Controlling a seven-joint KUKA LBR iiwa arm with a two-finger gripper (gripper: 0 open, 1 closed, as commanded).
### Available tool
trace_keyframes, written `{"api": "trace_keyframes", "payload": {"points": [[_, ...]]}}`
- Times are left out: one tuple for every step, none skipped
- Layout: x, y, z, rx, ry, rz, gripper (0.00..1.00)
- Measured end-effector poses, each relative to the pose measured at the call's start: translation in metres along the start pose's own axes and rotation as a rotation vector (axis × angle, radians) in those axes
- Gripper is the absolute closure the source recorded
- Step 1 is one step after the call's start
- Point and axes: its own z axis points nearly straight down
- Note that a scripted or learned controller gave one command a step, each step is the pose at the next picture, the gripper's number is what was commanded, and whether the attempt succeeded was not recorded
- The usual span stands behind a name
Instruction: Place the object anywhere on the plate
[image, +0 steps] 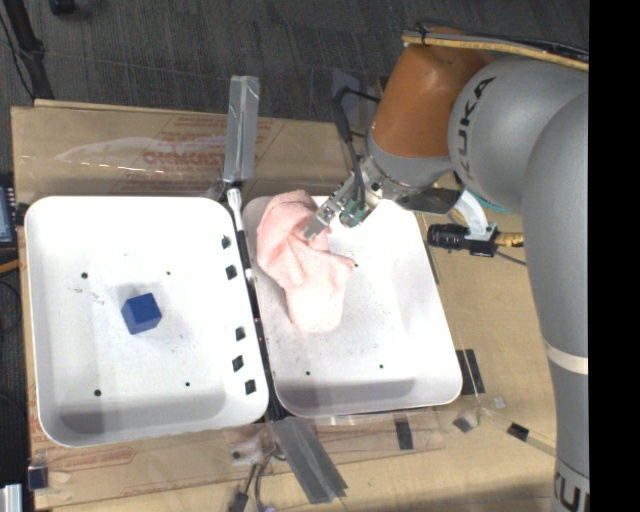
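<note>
Pink cloth (300, 262), crumpled at far left corner of right bin (400, 340), upper edge apparently nipped by pincer (335, 215) for lifting; blue cube (142, 312) loose in left bin (60, 260).

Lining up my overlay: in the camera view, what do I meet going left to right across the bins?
Left bin → blue cube → divider clips → pink cloth → gripper → right bin.
</note>
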Motion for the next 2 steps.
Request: {"api": "trace_keyframes", "payload": {"points": [[0.001,0.002,-0.005,0.000,0.000,-0.007,1.00],[0.046,0.007,-0.010,0.002,0.002,-0.414,1.00]]}}
